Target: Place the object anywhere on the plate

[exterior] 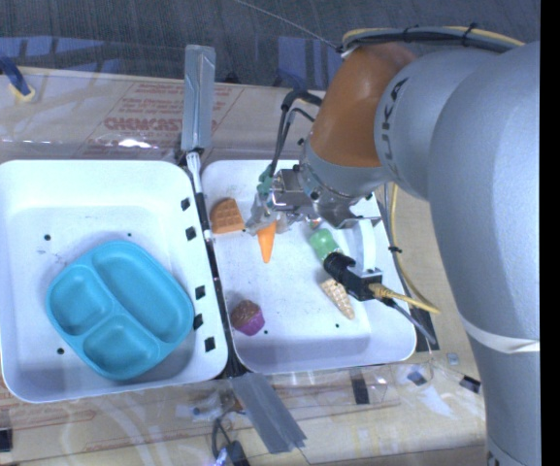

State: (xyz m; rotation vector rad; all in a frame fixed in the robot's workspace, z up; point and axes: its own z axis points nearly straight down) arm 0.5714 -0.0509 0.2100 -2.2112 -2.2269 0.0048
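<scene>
Orange marks the carrot [266, 243], which is seen hanging point-down at the tip of the gripper [271, 217], its thick end taken between the fingers; the gripper is judged to be closed on it, though the contact itself is small in the camera view. The carrot is held over the right bin [294, 352], just right of the dividing wall between the two bins. A vertical hold of this kind is judged to suit a lift clear of the bin floor before travel.

Relative to the carrot, a tan bread-like piece [225, 216] lies just to the left against the wall, a green item [320, 242] lies to the right under the wrist, a corn cob [338, 297] is lower right, and a purple-and-brown piece [247, 316] is below.

The blue plate [119, 307], with three compartments, rests in the left bin [27, 187], well left of the carrot. Both bin rims must be crossed on the way; open room is seen above the plate.
</scene>
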